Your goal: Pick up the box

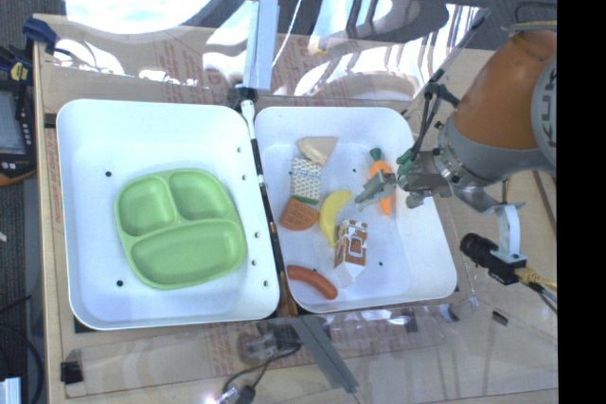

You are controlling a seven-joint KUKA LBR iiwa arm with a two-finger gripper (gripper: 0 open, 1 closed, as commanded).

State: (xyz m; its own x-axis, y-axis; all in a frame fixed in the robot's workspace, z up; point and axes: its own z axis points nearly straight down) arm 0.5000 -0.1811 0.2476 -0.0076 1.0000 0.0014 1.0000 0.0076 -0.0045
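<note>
Hovering over the right bin (431, 274), the gripper (371, 193) sits beside a toy carrot (381, 171); its grip state is unclear. The box (351, 244) lies below, near a banana (331, 213).

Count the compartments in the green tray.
3. The green tray lies in the left bin: two small compartments side by side at its far end, upper left and upper right, and one wide compartment along its near side.
</note>
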